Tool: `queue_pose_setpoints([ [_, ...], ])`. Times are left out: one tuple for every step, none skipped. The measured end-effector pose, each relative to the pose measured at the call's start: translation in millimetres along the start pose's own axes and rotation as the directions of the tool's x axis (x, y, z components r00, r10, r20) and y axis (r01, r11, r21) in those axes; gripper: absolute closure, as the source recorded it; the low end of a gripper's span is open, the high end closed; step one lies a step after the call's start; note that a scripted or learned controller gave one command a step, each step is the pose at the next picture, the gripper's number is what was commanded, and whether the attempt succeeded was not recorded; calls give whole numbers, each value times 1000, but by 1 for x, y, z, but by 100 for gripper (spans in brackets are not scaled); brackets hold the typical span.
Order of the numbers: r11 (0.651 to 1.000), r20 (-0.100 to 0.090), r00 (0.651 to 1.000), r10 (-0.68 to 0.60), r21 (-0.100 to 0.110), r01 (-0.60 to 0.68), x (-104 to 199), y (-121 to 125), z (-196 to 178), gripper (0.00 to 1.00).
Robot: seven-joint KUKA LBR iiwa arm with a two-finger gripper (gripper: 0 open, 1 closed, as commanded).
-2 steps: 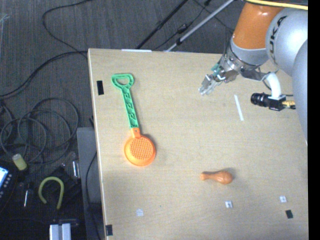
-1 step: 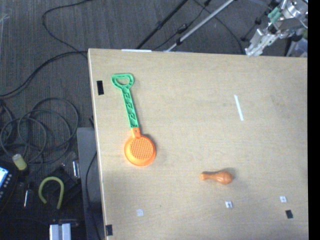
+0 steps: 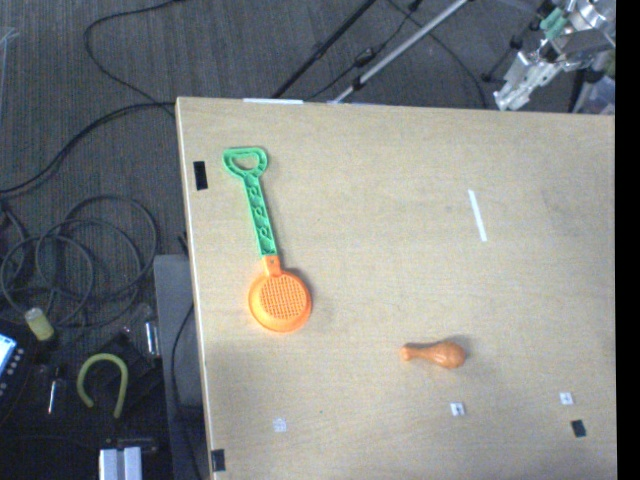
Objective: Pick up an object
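At far left, dark carpeted floor [image 3: 90, 88] carries loose loops of black cable [image 3: 80, 258] and a small green U-shaped piece [image 3: 102, 378]. Beside it begins a flat, pale tan board [image 3: 400, 168] with a smooth matte surface and a small black marker [image 3: 200, 175] near its left edge.

On the left part of the board lies a toy strainer [image 3: 267, 258], flat on the surface. Its long green handle is pierced with holes and ends in a loop at the top. Its round orange head has a fine mesh face and points toward the lower edge.

Further right, a thin white strip [image 3: 478, 216] lies nearly upright in the picture. Below it rests a small orange drumstick-shaped toy [image 3: 436, 354], smooth and glossy, with its fat end to the right.

At the top right corner, beyond the board's far edge, the gripper [image 3: 512, 94] shows as pale metal with teal parts. Whether it is open or closed cannot be told, and nothing is seen in its grasp. Both toys lie well apart from it, with the strainer the farther.
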State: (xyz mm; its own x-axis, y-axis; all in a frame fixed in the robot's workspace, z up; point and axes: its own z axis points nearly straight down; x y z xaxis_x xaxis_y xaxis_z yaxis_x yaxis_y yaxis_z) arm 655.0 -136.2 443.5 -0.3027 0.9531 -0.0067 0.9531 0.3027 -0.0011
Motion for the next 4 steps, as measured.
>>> queue_pose_setpoints([
  [988, -4, 988, -152, -2, 152, 14, -72, 9, 100],
  [952, -6, 952, -305, -3, 305, 40, -12, 145, 100],
  [993, -9, 992, -122, 0, 122, 106, -34, 232, 100],
  [949, -4, 949, 317, 2, -317, 103, -79, 129, 100],
])
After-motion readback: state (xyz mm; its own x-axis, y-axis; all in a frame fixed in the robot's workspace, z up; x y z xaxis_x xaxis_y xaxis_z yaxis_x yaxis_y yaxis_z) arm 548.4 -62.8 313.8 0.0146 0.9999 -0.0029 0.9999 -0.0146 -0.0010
